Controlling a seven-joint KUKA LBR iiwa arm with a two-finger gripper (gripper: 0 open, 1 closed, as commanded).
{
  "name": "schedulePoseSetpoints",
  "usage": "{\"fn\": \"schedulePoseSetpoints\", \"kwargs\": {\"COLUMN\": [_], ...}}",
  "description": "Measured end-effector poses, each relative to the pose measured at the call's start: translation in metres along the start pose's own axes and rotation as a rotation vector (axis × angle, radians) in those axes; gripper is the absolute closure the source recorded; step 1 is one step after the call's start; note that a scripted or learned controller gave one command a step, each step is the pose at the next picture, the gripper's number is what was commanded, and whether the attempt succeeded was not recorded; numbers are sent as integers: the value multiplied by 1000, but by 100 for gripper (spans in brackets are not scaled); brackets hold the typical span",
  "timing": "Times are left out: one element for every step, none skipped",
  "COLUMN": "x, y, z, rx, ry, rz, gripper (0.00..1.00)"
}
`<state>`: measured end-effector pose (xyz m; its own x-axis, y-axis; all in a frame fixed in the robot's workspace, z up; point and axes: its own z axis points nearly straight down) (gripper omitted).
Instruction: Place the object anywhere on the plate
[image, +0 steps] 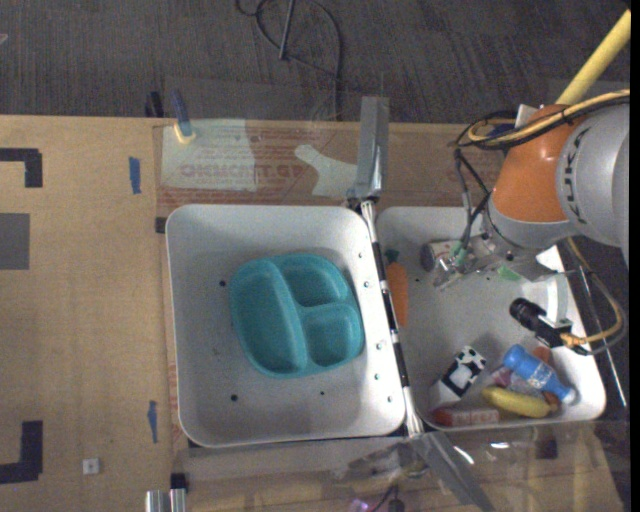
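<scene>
Two white bins sit side by side on the bench, touching along a shared middle wall.

Left bin: holds one teal plate. The plate lies flat near the bin's centre, turned slightly askew to the bin walls. It has three compartments, one large on the left and two smaller on the right.

Right bin: holds the loose objects.
1. Carrot: lies lengthwise against the left wall, just beside the divider.
2. Cow toy: black and white, in the lower middle of the bin, tilted.
3. Bottle: blue, on its side in the lower right corner.
4. Banana: yellow, just below the bottle, near the front wall.
5. Red tube: lies along the front wall, below the cow toy.

Which of these is the task's object cannot be told. All five are in the right bin, apart from the plate.

Arm: enters from the right, with its orange band above the upper right of the right bin.

Gripper: sits in the upper part of the right bin, to the right of the carrot and apart from it. It is well above the cow toy in the view. Whether it is wide or narrow cannot be told, and no object is seen in its grasp.
</scene>
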<state>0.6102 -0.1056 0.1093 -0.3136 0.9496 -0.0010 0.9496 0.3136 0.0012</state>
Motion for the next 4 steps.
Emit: {"fn": "schedulePoseSetpoints", "kwargs": {"x": [40,67,1,53], "y": [63,71,-29,-7], "z": [-75,-74,-36,-74], "rx": [0,2,2,-1], "ry": [0,1,1,0], "rz": [-54,48,-78,-279], "gripper": [100,100,100,100]}}
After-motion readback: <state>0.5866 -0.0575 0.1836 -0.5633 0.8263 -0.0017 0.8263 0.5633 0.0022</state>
